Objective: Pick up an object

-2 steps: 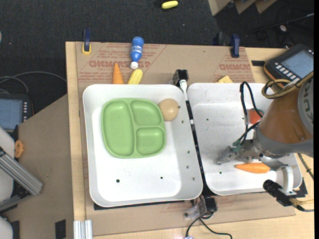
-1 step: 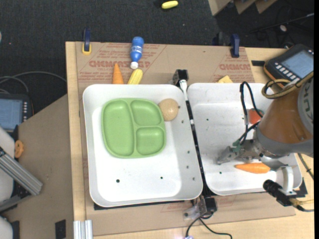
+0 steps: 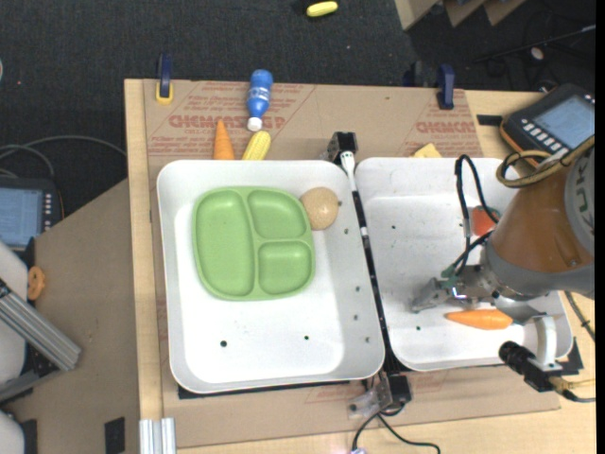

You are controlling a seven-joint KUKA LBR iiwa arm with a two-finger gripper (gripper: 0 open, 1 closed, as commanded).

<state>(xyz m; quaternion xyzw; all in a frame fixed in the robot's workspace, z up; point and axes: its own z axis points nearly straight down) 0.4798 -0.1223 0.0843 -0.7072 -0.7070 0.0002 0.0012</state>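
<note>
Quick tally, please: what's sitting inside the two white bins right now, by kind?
Green divided plate: 1
Tan round ball-like object: 1
Orange carrot: 1
Red-orange item, partly hidden behind the arm: 1
Total: 4

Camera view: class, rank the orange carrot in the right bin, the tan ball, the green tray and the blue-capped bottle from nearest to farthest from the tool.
From the tool:
1. Orange carrot, right bin, just beside it.
2. Tan ball, left bin's back right corner.
3. Green tray, left bin's middle.
4. Blue-capped bottle, on the bench behind the left bin.
</note>
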